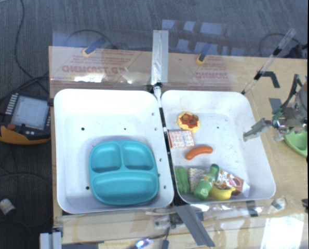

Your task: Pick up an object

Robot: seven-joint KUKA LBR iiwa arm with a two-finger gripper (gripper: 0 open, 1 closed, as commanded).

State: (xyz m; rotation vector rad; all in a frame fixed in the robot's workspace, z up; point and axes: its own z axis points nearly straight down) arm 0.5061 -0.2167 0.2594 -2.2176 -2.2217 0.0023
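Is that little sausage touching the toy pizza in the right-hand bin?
Apart. The camera view shows bare white bin floor between the sausage and the pizza, which lies farther up the right bin.

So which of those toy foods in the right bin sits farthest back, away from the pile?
The little round pizza, yellow with red topping. It lies alone near the bin's far side, beyond the patterned card and the sausage.

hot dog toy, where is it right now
The hot dog toy lies in the right bin, near its middle, just below the patterned card and above the green bottle.
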